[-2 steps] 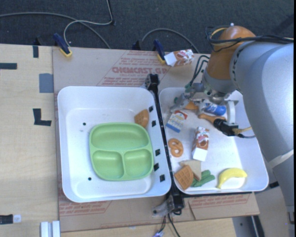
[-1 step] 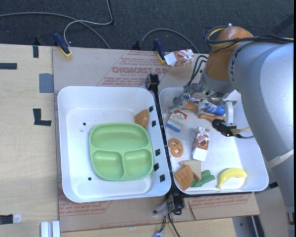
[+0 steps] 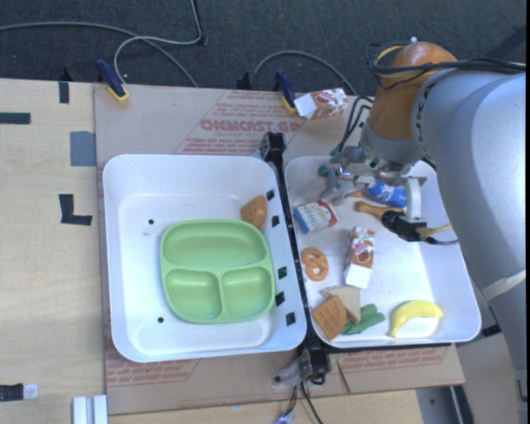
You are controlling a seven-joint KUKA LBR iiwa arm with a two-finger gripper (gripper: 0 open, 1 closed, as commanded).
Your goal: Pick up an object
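Bins: two, shallow, white, side by side on the surface; left bin [image 3: 124, 237], right bin [image 3: 450, 290].

Left bin holds two items: one green divided plate [image 3: 217, 269] with three compartments, and one small orange food piece [image 3: 255, 210] near the far right corner, just beside the plate.

Right bin holds the loose objects: one pretzel [image 3: 314, 262]; one waffle [image 3: 330, 317]; one green piece [image 3: 364, 321] touching the waffle; one banana [image 3: 415, 317], long axis left to right near the front edge; one red-and-white carton [image 3: 359, 258], long axis running front to back; one small packet [image 3: 315, 215], tilted.

Gripper [image 3: 340, 173]: one, low over the far end of the right bin, just beyond the packet. Jaws: cannot tell whether apart or together.
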